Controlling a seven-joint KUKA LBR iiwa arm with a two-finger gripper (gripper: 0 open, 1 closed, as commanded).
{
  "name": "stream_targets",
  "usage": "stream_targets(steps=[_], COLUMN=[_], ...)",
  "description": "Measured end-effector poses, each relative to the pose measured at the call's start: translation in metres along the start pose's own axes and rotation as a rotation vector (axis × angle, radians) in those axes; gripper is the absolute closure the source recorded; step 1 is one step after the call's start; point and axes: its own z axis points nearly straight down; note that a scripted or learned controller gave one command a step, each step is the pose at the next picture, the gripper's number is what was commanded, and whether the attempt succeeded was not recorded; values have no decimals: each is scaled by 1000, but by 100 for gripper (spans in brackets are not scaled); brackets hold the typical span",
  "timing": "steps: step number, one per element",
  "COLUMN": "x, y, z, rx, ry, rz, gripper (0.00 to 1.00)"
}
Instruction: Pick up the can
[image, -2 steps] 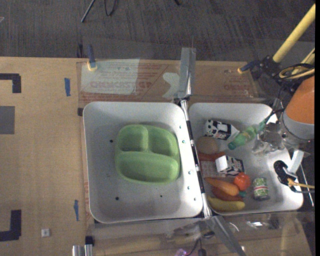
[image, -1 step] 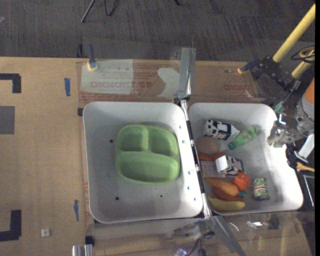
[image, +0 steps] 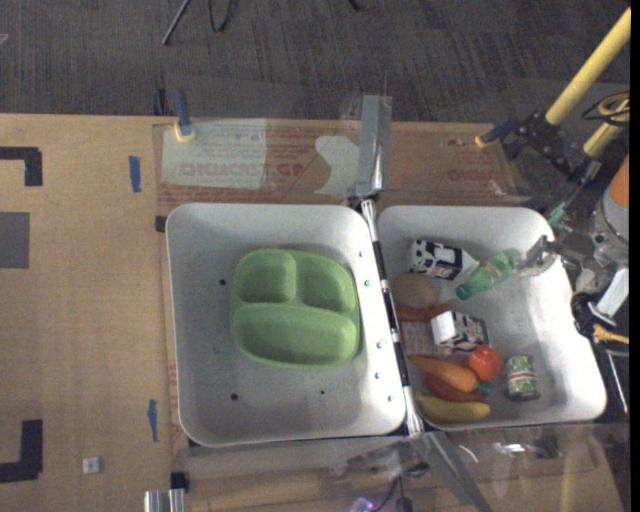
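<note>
Your banana (image: 455, 408) lies at the right bin's (image: 560, 330) front edge; the can (image: 521, 378) stands upright just right of it. The gripper (image: 543, 252) apparently pinches a green bottle (image: 488, 275).

A robotics lab — a cardboard-covered bench (image: 80, 300) with blue tape marks (image: 134, 173) and two white bins (image: 200, 400), clamps (image: 520, 135) and yellow rods (image: 590, 70) just behind the end effector (image: 545, 250), grey carpet (image: 300, 50) beyond.

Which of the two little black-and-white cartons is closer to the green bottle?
The upper carton, at the top of the right bin. It lies right beside the green bottle. The other carton sits lower, next to the red tomato.
</note>
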Motion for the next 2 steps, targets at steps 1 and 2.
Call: stream_targets(steps=[1, 2], x=[-4, -8], y=[-25, -25], z=[84, 75], rx=[1, -2], ry=[14, 7], rz=[-135, -130], gripper=[0, 100])
